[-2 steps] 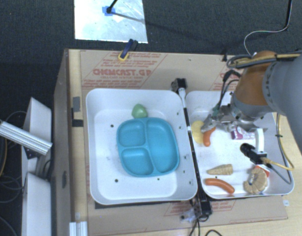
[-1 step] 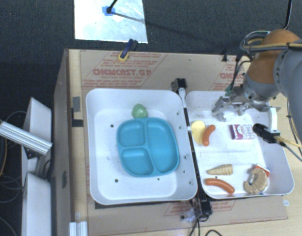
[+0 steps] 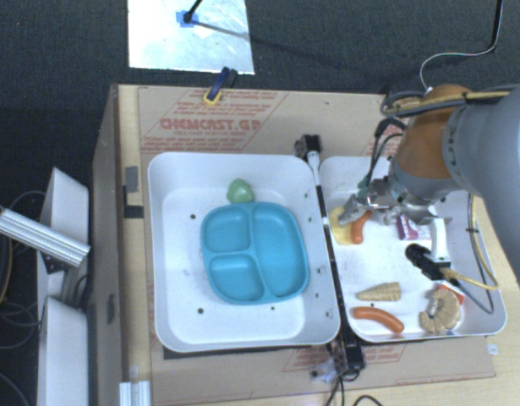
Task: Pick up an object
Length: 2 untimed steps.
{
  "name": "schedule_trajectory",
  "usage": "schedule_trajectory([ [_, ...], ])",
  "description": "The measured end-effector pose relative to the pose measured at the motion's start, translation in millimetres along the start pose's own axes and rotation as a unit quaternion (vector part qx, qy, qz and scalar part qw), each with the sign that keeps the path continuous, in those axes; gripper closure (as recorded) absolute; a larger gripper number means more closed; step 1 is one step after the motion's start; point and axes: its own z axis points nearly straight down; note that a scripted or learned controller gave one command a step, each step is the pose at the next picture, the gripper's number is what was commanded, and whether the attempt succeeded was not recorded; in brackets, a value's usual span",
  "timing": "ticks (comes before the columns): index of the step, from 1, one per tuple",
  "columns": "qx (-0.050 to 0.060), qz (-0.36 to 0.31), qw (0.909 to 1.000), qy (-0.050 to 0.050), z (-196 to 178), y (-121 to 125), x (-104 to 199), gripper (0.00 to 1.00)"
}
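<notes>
Gripper (image 3: 359, 205) low over right bin (image 3: 374, 265); open or closed could not be told. Orange piece (image 3: 358, 230) lay just beneath it, touching yellow piece (image 3: 339, 220) beside bin wall. Judged light, stiff, smooth plastic, likely slippery; take across narrow middle. Wall and yellow piece crowded approach. Cone (image 3: 379, 292) and sausage (image 3: 378, 319) well apart from gripper.

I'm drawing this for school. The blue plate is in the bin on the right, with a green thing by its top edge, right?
Not quite. The camera view shows the blue plate in the bin on the left, not the right. The green thing is by its top edge, as you said.
</notes>
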Motion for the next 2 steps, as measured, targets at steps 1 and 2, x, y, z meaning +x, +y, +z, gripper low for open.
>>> schedule_trajectory([
  [1, 0.0, 0.0, 1.0, 0.0, 0, 12, -4, 0.0],
  [2, -0.002, -0.001, 1.0, 0.0, -11, 14, -4, 1.0],
])
